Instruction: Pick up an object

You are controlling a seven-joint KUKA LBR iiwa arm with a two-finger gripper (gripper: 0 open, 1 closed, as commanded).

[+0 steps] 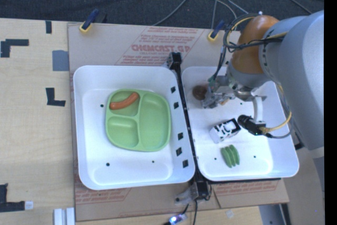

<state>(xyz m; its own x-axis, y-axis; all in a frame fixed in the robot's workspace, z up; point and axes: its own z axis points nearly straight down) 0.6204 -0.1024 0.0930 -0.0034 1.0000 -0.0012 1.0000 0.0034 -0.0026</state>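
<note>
The brown round object (199, 93) is lying in the right bin (279, 166), near that bin's upper left corner and close to the divider between the two bins. In the camera view, the gripper (213, 100) is hanging just beside it on its right, low over the bin floor, with the grey arm and its orange band (251, 45) reaching in from the right. The gripper's own state is not readable here (the wrist body and cables are crowding that spot), so whether anything is being held cannot be told; the brown object is appearing beside the tool, not inside it.

Also sitting in the right bin are a black-and-white toy (225, 129) nearer the middle and a green ribbed piece (230, 156) toward the front edge. In the left bin (84, 166), a green divided plate (139, 119) is carrying an orange sausage-shaped piece (124, 101) in its upper compartment.

The main risk looks to be this: the brown object is probably rounded and small, so an off-centre closing could be nudging it away toward the bin wall rather than trapping it. The wall and divider are also leaving little room on that side, so a collision seems possible.
</note>
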